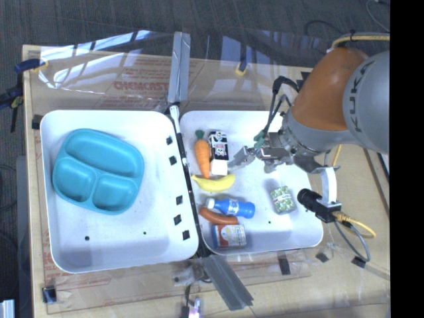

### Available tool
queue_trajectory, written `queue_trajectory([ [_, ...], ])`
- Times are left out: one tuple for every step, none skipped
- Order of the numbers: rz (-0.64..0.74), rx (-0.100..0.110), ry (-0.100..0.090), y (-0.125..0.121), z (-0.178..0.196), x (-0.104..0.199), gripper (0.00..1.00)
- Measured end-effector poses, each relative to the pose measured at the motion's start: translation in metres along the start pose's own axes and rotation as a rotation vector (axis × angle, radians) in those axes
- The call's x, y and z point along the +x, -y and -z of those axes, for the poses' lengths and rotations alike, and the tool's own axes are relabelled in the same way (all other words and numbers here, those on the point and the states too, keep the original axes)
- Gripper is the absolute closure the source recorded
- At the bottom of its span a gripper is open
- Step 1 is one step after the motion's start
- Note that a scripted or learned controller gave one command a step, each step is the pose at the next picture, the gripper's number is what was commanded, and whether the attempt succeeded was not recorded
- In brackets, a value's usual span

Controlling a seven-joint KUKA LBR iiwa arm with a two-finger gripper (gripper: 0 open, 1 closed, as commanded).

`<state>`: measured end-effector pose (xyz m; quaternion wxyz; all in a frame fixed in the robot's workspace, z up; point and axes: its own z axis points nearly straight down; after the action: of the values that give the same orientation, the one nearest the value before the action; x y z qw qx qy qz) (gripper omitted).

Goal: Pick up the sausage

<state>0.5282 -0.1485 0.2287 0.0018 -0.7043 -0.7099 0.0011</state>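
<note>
The sausage (217, 216) is a short red-orange link lying in the right bin (301, 234), near its front. It is wedged between a blue bottle (232, 208) just behind it and a can (228, 236) just in front, and the bottle partly covers it. My gripper (257, 160) hovers over the middle of the right bin, up and to the right of the sausage and well apart from it. Its fingers (242, 156) are spread open with nothing between them.
A banana (213, 183), a carrot (202, 156) and a small black-and-white carton (218, 146) lie at the bin's left. A green pouch (283, 199) sits at the right. The left bin (106, 244) holds a blue divided plate (96, 171).
</note>
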Motion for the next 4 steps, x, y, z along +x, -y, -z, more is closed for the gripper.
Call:
queue_trajectory([
  [0.129, 0.001, 0.0, 0.052, -0.087, 0.036, 0.0],
  [0.368, -0.038, 0.025, 0.041, -0.123, 0.024, 0.0],
  [0.324, -0.036, 0.034, 0.042, -0.122, 0.03, 0.0],
  [0.15, -0.041, 0.019, 0.041, -0.123, 0.03, 0.0],
])
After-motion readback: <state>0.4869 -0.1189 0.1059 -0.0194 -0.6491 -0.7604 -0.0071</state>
